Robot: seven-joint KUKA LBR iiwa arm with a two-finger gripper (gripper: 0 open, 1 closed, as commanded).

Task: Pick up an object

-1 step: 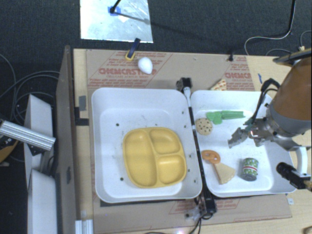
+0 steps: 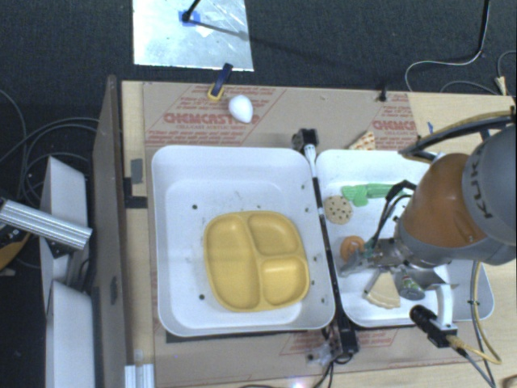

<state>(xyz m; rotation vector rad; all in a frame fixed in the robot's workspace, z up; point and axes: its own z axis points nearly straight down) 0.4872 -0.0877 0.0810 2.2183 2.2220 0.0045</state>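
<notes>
Seen from above, the grey-and-orange arm (image 2: 452,208) reaches from the right over the right bin (image 2: 404,162). Its gripper (image 2: 373,259) hangs low near an orange round object (image 2: 351,246), a cookie (image 2: 337,209), a green piece (image 2: 365,192) and a tan wedge (image 2: 384,296). The finger state cannot be told. A yellow divided tray (image 2: 255,259) fills the left bin (image 2: 186,176).

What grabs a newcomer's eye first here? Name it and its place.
The yellow divided tray stands out, lying in the left bin. Next comes the arm's orange band over the right bin, where a round cookie and a green object lie.
</notes>
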